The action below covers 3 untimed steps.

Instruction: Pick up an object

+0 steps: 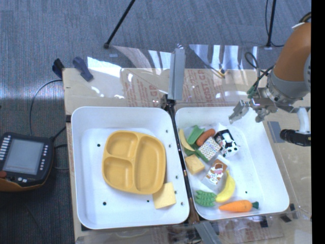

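Overhead, open, empty end effector (249, 112); one carrot (237, 206), one banana (227, 188), one tray (134, 162)

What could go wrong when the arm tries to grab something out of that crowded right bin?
The toy food in the right white bin lies packed together: the black-and-white cow figure touches the checkered block, so the fingers may catch two things or push one aside. The gripper hangs above the bin's far rim, apart from the pile, so a descent from there could miss. The orange plastic carrot lies close to the near wall, leaving little finger room.
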Motion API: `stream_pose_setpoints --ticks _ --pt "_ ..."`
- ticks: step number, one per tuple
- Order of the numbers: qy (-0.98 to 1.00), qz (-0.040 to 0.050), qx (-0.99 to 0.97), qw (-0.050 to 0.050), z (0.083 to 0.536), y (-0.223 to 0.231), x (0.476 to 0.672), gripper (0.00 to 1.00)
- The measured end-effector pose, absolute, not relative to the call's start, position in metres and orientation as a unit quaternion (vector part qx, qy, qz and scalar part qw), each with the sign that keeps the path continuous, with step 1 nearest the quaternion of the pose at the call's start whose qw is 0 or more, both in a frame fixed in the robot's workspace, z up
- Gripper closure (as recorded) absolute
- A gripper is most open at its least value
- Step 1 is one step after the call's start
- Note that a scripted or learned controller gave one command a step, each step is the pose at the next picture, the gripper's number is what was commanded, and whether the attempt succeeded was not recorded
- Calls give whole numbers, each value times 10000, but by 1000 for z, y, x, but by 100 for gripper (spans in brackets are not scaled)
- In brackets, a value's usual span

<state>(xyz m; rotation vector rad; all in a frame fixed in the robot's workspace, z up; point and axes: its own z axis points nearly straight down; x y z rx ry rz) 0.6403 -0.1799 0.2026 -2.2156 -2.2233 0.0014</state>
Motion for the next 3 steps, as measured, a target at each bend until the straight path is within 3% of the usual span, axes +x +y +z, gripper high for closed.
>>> stream_pose_setpoints --ticks 1,2,3 --pt "-7377 -11 -6751 -15 105 -126 615 0" --pt "-7604 -18 -6495 5 95 -111 477 0" --pt "-7256 8 -6882 23 112 -104 475 0"
